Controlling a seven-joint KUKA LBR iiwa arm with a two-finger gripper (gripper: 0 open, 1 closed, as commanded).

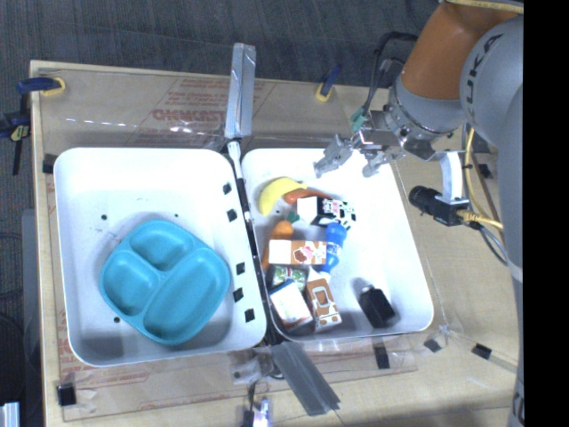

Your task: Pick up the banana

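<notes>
Arm [480, 60], grey w/ orange band, comes in from the right and ends over the right bin's [409, 256] back edge. Gripper [354, 160] hangs above the bin's upper part, fingers spread apart, nothing between them; one metal fingertip [327, 162] points left-down, the other sits to its right.

Banana [277, 193] lies in the right bin's back-left corner, near the divider betw. the two bins, left of and below the gripper, not touching it. Part of it is covered by neighbouring clutter on its right side.

Rel. to the banana:
- just right: small black-and-white item [336, 210] and a white box, touching or nearly so.
- below-right: blue bottle-like item [334, 237].
- below: orange item [282, 229], then a flat carton w/ red print [297, 253].
- further below, toward bin's front: green-labelled pack [286, 277], white box [290, 305], brown-orange carton [323, 301], all packed close.
- far below-right: black block [377, 306], apart from the pile.

Left bin [80, 194] is across the divider from the banana; holds a blue compartment tray [165, 279] w/ three sections, lying flat toward the bin's front.

Both bins sit on the bench [133, 96], under clear sheeting w/ red print behind the banana's corner.
</notes>
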